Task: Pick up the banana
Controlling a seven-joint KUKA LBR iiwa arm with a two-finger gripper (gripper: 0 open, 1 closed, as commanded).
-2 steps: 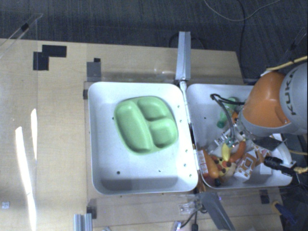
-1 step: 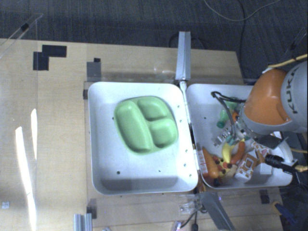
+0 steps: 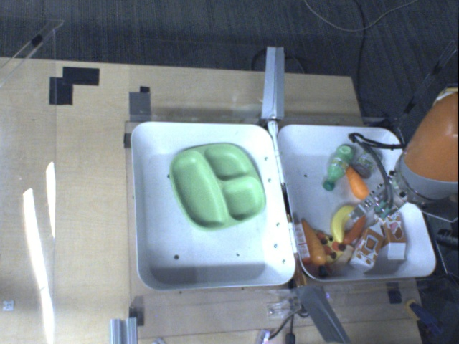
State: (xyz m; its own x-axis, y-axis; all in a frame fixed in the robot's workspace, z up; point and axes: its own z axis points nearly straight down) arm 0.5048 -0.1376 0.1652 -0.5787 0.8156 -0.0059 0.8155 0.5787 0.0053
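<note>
The yellow banana (image 3: 341, 222) lies curved in the lower middle of the right bin (image 3: 305, 149), among other items. My gripper (image 3: 374, 206) hangs just to the right of it and slightly above, over the clutter. The arm's orange band (image 3: 436, 138) and grey wrist fill the right side of that bin. Nothing is visibly held.
An orange carrot (image 3: 356, 183) and a green bottle (image 3: 336, 167) lie above the banana. A reddish bottle (image 3: 310, 241), small dark pieces and an orange-white carton (image 3: 370, 246) crowd below it. The left bin (image 3: 150, 249) holds a green divided plate (image 3: 219, 185).
</note>
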